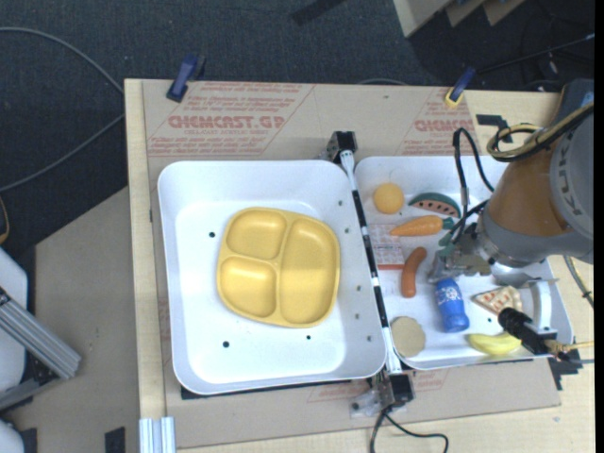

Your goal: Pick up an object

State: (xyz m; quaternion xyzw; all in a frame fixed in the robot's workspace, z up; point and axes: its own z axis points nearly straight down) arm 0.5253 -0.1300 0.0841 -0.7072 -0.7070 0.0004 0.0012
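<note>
The blue can with a pale label [451,306] lies in the right white bin [377,173], toward its near half, with its long axis running roughly from the far side to the near side of the view and tilted slightly, its far end tucked under the hand [453,264]. The hand sits just above that far end, touching or almost touching it; I cannot tell from this slant whether it is spread or closed, nor whether the can is caught in it. The grey arm with an orange band [524,201] reaches in from the right over the bin.

Around the can lie one each of several toy foods: a reddish-brown sausage [411,271] just to its left, long axis nearly parallel to the can; an orange carrot [416,226] beyond it, lying crosswise; an orange ball [388,198]; a watermelon slice [436,202]; a pizza wedge [495,300] to the right; a yellow banana [494,344] near the front rim; and a tan round disc [408,334] at the front left corner.

The left white bin [184,253] holds one yellow three-compartment plate [279,265]. Both bins rest side by side on the brown cardboard-covered surface [236,121].
</note>
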